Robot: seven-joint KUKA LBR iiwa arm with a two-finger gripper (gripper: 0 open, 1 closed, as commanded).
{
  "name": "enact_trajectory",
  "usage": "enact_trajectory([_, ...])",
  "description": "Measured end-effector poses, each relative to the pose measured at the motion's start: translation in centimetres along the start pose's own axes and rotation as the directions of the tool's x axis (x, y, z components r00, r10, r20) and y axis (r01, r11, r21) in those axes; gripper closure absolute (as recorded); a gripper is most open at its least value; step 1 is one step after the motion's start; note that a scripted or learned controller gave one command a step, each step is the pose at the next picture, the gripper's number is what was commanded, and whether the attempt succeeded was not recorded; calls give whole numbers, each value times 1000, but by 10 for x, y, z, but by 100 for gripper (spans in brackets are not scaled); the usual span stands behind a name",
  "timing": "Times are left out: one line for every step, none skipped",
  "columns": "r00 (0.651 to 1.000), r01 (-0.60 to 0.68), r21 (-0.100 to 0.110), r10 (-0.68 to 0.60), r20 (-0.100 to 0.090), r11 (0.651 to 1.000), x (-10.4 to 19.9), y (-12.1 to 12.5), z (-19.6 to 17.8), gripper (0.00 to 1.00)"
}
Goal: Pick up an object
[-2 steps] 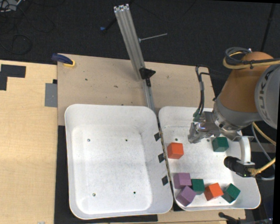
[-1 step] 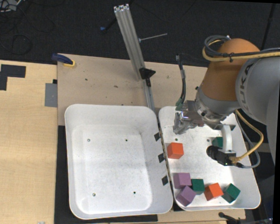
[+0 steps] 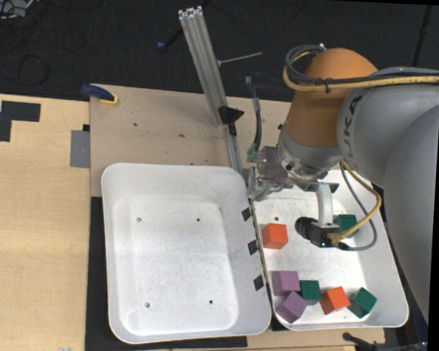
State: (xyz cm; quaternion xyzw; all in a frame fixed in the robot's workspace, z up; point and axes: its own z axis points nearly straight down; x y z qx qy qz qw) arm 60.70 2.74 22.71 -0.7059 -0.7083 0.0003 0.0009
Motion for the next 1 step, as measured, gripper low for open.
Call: enact_trajectory([1000,0,0,0,-1,1000,54,23,6,100])
